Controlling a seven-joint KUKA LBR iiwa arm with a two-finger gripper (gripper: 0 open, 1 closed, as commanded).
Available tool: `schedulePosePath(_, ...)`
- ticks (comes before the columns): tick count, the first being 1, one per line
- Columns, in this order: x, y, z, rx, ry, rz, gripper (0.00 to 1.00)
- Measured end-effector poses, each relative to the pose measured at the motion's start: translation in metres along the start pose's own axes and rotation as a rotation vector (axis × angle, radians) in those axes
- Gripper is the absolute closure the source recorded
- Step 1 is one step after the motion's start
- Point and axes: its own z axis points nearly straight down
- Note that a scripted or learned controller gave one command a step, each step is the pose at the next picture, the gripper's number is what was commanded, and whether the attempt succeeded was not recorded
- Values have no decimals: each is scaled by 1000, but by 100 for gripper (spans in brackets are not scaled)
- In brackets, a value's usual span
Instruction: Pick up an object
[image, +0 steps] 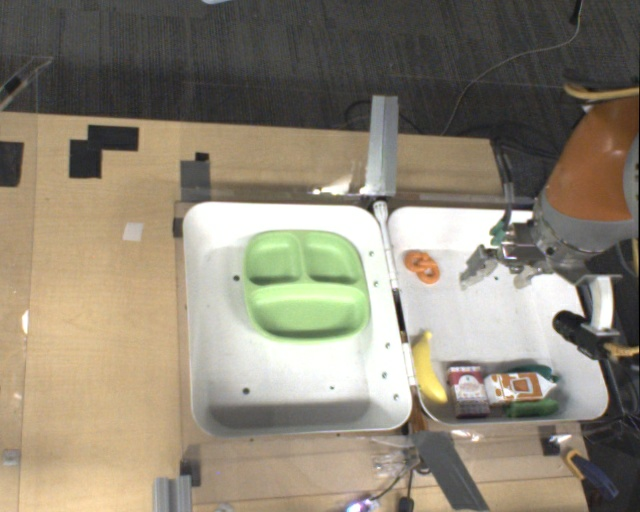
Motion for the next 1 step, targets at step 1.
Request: schedulePosePath(1,8,17,113,-2,0,129,0)
